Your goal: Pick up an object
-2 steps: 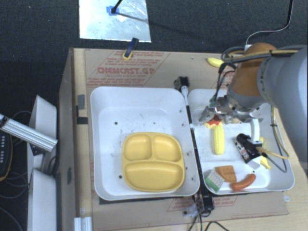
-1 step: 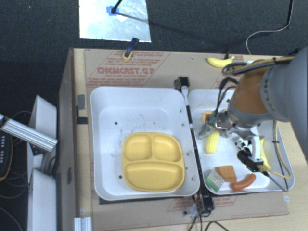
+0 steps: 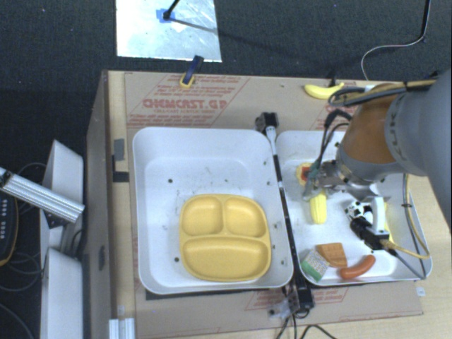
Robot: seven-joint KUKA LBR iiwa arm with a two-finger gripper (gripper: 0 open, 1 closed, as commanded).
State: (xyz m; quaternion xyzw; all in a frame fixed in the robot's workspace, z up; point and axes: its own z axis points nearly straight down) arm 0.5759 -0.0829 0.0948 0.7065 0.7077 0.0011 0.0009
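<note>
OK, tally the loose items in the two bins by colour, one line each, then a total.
Yellow: 2, divided plate in the left bin, corn cob in the right bin
Orange-brown: 2, cracker-like piece, sausage
Green and white: 1, small piece
Total: 5; a red-yellow bit by the gripper is unclear.

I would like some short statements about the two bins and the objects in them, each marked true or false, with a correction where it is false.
1. The yellow divided plate lies in the left bin. True.
2. The sausage lies in the left bin. False: it lies in the right bin, near its front edge.
3. The gripper is over the right bin, just above the corn cob. True.
4. The plate has five compartments. False: it has three, two small and one long.
5. A banana lies on the bench outside the bins. True.
</note>
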